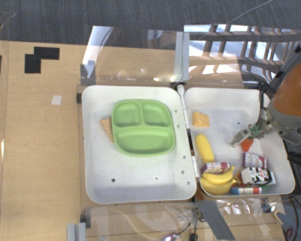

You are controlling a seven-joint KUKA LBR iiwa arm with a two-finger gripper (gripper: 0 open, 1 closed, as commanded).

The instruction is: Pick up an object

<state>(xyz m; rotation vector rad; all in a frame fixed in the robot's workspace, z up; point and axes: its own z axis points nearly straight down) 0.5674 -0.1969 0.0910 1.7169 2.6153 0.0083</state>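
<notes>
Directly beneath the fingers [247, 135] lies a small orange-red object [247, 144].

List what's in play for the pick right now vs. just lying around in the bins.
In play:
gripper, low in the right bin
small orange-red item right at its tip

Lying about:
green divided plate
cracker beside the plate
orange cheese wedge
corn cob
banana
small cartons
marker
</notes>
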